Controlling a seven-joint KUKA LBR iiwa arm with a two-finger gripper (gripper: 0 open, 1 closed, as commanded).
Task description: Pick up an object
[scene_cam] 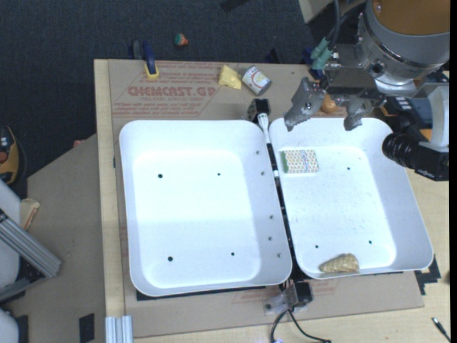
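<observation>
My gripper (323, 117) hangs over the far edge of the right bin (400, 213), fingers spread apart with nothing between them. A small patterned card-like pad (300, 161) lies in the right bin's far left corner, just below and left of the gripper. A tan lumpy object (339, 264) rests near the right bin's front edge. An orange object (329, 104) shows partly between the fingers' bases, behind the bin's rim.
The left bin (143, 191) sits beside the right one. On the board behind the bins lie a yellow piece (230, 78), a small white box (256, 80) and a blue-yellow clamp (149, 60). A black camera body (414, 152) juts in at right.
</observation>
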